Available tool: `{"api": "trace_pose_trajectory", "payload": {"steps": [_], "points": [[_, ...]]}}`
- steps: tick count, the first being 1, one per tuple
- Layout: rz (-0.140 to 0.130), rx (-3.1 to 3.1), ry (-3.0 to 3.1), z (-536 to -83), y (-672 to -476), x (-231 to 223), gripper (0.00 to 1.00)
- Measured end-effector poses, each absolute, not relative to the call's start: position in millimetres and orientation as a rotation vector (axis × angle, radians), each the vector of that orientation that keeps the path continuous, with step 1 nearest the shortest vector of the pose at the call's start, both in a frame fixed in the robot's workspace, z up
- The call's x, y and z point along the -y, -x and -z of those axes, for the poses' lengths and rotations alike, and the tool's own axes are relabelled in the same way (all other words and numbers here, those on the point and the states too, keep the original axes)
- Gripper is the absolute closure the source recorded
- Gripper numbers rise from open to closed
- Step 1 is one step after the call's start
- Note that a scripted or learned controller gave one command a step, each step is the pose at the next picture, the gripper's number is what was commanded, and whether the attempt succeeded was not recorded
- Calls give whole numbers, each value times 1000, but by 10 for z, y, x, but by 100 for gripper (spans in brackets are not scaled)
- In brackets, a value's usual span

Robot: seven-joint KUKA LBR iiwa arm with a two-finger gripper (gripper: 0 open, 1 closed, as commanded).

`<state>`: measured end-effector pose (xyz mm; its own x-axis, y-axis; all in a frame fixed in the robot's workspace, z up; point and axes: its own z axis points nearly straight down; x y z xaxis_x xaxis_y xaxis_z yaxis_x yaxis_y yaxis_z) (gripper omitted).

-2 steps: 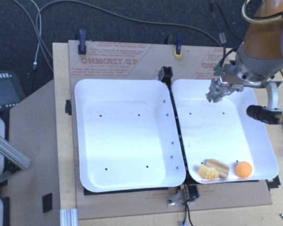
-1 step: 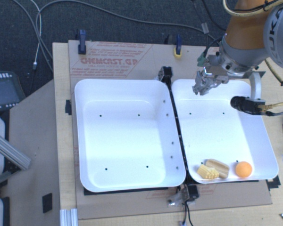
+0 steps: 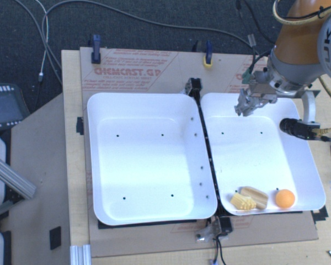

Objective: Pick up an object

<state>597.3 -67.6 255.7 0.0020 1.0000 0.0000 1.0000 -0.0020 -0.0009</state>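
In the right bin (image 3: 265, 159), three small objects lie along the near edge: a yellow corn-like piece (image 3: 243, 202), a tan bread-like roll (image 3: 254, 194) touching it, and an orange ball (image 3: 285, 199) a little to the right. My gripper (image 3: 246, 108) hangs over the far edge of the right bin, well away from those objects. Nothing shows between its fingers.
The left bin (image 3: 146, 159) sits beside the right one, with a black divider strip (image 3: 204, 148) between them. A black clamp (image 3: 194, 85) stands at the far end of the strip. A black handle-like part (image 3: 298, 127) juts over the right bin's right rim.
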Motion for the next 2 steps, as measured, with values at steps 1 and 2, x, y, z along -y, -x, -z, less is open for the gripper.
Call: {"api": "trace_pose_trajectory", "payload": {"steps": [1, 2], "points": [[3, 2226, 2217, -2679, -6119, 215, 100], [-5, 2212, 2230, -2383, -5961, 1172, 100]]}}
